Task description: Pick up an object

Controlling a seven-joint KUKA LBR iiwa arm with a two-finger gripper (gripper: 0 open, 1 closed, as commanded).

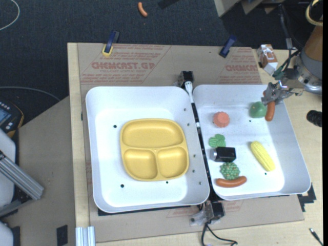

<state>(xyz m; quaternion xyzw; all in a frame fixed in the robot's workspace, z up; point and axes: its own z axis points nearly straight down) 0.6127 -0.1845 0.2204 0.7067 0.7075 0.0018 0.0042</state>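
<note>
Tabletop (pixel 154 60): brown board w/ red lettering, clamped at its far edge by two clips, carrying two shallow white bins side by side.

Left bin (pixel 102 178) takes up the board's left-centre. A yellow divided plate (pixel 154 148) lies flat in its middle, three compartments, nothing in them.

Right bin (pixel 292 152) sits by the tabletop's right edge, touching the left bin along the shared rim. All small items are in here.

Arm (pixel 312 65) comes in at the far right corner; its claw (pixel 271 94) hangs over the right bin's far right corner. Can't tell whether the claw is released or clenched; it is too small and cluttered to read. Just below the claw, an orange carrot (pixel 269 111) stands roughly upright w/ a green round piece (pixel 258 109) touching its left side; can't tell if either is actually gripped.

Rest of right bin, bigger to smaller:
- yellow corn cob (pixel 262 155), lying at a slant near the bin's right wall, apart from the others.
- red-orange sausage (pixel 230 181) near the front rim, curved.
- black block (pixel 224 154) at the bin's left-centre, between two green pieces.
- bumpy green cluster (pixel 229 169) just in front of the block, touching the sausage.
- green leafy piece (pixel 217 140) just behind the block.
- pink-red round item (pixel 221 119) toward the far left part of the bin, on its own.

Off the tabletop, on the dark floor beyond the far edge: one small orange piece (pixel 142 8).
</note>
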